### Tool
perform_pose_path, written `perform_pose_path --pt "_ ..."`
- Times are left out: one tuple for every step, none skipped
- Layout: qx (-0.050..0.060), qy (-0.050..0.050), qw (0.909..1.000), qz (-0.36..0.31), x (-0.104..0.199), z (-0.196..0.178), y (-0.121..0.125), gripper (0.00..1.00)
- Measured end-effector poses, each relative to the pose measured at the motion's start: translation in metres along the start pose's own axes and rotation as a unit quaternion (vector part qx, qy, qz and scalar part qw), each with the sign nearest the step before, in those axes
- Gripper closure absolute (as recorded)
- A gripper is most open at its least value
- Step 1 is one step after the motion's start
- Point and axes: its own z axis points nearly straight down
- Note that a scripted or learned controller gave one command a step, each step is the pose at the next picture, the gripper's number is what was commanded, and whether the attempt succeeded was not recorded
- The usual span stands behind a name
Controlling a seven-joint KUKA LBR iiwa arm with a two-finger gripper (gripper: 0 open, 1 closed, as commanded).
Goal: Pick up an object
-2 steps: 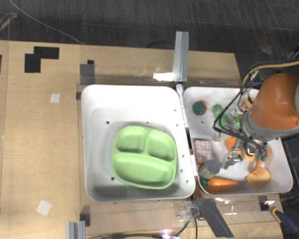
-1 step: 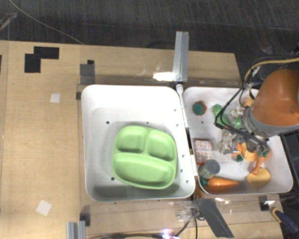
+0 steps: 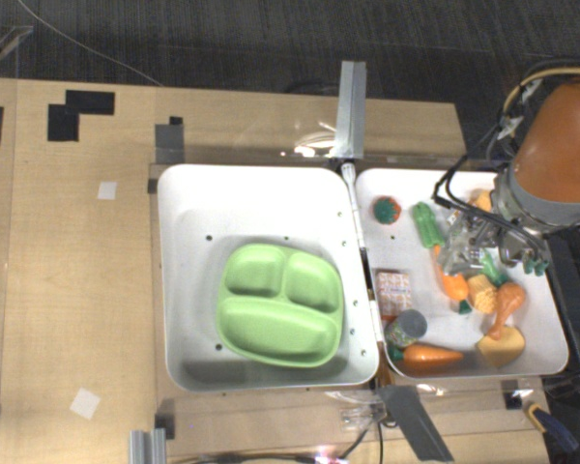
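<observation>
Gripper (image 3: pixel 469 249) low in right bin (image 3: pixel 558 356), over toy food pile. Open or shut: cannot tell. Orange piece (image 3: pixel 452 285) just below it, green piece (image 3: pixel 426 225) beside. Toys packed tight; might grab two, or slip off.

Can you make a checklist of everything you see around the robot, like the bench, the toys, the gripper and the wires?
Surface: wooden bench bearing two white bins side by side.
Job's things: right bin holds toy food: carrot, green vegetable, red and green ball, drumstick, small packet.
Clutter: left bin holds a green divided plate.
Gripper: gripper low over the right bin's toys; fingers unclear.
Cables: black cables at the wrist; thin wire across the floor.
Surroundings: dark carpet.
</observation>
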Motion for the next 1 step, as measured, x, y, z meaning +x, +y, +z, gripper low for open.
perform_pose_path --pt "0.000 -0.001 0.9795 -0.202 0.0076 0.1119 0.0076 1.00"
